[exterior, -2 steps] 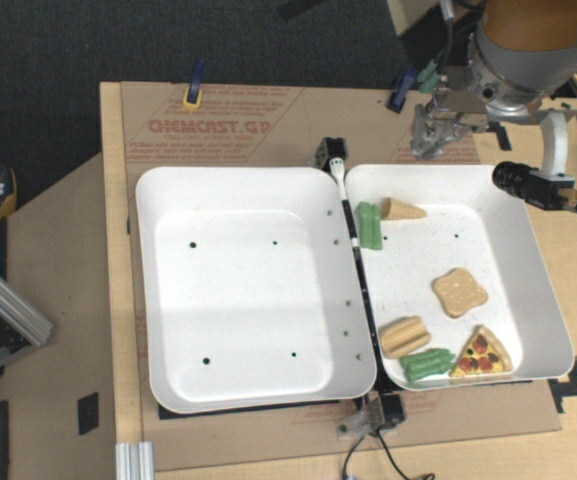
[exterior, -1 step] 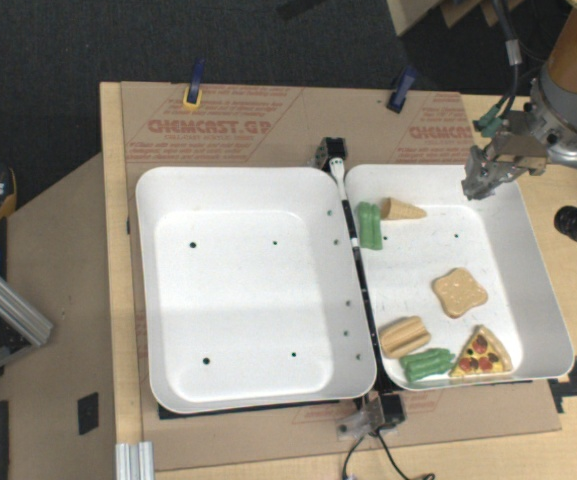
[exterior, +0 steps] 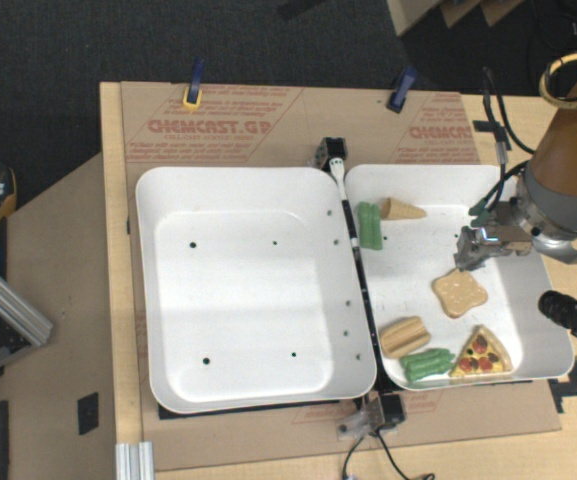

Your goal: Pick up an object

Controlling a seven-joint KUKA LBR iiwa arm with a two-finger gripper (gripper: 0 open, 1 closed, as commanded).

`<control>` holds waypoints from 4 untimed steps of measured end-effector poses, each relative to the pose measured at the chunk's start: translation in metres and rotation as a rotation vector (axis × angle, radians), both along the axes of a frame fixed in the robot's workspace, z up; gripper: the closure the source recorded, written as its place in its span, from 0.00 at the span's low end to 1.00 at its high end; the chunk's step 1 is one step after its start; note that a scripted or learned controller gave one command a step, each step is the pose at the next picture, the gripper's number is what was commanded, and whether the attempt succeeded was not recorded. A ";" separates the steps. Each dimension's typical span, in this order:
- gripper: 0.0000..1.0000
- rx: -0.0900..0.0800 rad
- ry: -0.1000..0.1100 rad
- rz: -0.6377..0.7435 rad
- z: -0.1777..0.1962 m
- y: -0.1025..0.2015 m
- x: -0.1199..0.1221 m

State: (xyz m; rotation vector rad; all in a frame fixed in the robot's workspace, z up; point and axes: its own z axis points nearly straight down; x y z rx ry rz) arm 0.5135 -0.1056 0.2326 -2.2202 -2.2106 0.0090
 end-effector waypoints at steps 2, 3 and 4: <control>0.00 -0.001 -0.009 0.004 -0.150 0.011 -0.030; 1.00 -0.003 -0.013 0.003 -0.138 0.011 -0.029; 0.00 -0.002 -0.012 0.003 -0.138 0.011 -0.030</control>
